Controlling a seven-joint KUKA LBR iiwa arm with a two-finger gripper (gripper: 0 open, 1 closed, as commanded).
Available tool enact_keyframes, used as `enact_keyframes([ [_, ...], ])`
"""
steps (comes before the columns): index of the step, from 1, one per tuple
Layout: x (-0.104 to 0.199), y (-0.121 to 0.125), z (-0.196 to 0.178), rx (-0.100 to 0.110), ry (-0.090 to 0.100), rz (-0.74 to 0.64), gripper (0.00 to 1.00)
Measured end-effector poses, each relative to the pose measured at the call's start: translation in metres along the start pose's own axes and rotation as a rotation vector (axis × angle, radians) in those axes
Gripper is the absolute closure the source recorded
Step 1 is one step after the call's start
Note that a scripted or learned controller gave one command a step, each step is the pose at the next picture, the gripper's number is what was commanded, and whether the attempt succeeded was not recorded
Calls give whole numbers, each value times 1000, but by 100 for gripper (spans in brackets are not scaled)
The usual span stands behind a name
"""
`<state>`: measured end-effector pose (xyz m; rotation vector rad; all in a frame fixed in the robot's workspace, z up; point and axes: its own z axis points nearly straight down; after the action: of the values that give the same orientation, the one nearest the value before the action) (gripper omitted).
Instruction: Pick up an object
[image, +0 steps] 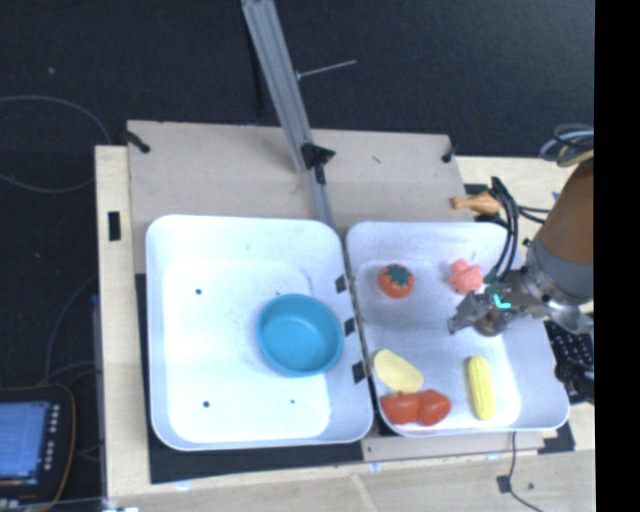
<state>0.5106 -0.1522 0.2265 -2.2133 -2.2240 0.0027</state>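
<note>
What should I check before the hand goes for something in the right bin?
1. Hand over the right bin: ok, it sits between the pink toy and the corn.
2. Nothing in the hand yet: cannot tell, its tips are too dark.
3. Pink toy free to grasp: ok, it lies apart from the tomato.
4. Corn free to grasp: ok, lying alone.
5. Red pepper free to grasp: not ok, it touches the yellow piece.
</note>
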Motion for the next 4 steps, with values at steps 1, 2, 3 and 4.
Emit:
enact_keyframes([
  [1, 0, 1, -2, -5, -1, 0, 0],
  [2, 5, -3, 44, 1, -2, 6, 0],
  [3, -4, -1, 106, 4, -2, 5, 0],
  [4, -5, -1, 127, -1, -2, 7, 0],
])
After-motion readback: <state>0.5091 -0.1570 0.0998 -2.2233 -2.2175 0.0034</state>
